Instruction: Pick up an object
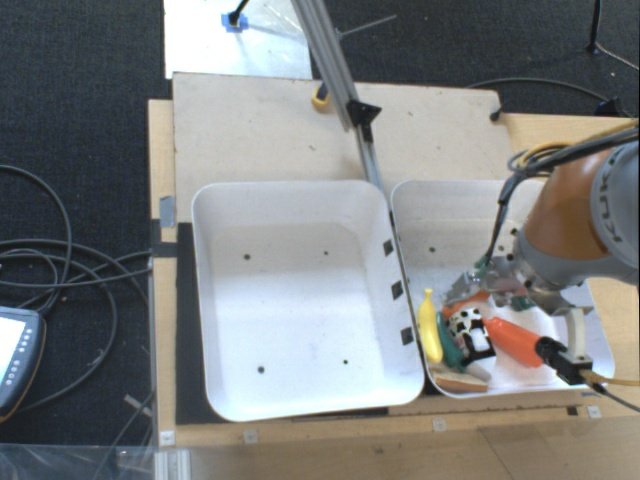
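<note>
While arm hangs low over right bin (415,208) at lower right of frame, gripper (478,290) sits just above toy pile: banana (429,330), carrot (517,342). Grip state: cannot tell. Advice: centre on one toy, descend straight, avoid bin wall.

You have open floor across the left bin (290,298); the right bin's (440,218) near corner is crowded by a banana (429,330) and a carrot (516,341)
</note>
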{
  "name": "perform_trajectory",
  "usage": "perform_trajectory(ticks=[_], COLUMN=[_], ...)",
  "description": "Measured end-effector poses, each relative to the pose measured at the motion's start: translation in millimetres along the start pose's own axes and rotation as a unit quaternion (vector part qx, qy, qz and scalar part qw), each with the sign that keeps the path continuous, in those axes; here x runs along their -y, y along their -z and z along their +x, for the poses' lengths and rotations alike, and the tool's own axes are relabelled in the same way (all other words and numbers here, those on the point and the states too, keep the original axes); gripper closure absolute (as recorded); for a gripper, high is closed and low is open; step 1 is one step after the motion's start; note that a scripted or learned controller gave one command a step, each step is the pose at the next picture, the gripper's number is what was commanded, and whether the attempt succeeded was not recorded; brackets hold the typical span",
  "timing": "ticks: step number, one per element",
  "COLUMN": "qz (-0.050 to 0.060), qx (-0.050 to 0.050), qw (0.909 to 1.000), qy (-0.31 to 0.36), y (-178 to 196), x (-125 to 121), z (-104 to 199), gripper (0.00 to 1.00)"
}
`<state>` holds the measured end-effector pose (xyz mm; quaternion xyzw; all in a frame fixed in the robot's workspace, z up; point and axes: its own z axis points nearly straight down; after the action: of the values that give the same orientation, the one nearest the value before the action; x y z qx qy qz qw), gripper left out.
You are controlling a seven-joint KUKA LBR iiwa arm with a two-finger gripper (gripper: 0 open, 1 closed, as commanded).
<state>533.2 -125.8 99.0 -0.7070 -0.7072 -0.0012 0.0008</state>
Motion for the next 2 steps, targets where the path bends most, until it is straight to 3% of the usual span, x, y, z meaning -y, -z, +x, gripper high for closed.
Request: perform_trajectory(ticks=[1,2], qz=[-0.001,-0.004], qx=[0.001,0.002], qw=[1.0,1.0], qy=[0.0,0.003], y=[12.2,72.9], x=[-0.3,0.5], z=[-1.4,5.8], gripper=[1.0,1.0])
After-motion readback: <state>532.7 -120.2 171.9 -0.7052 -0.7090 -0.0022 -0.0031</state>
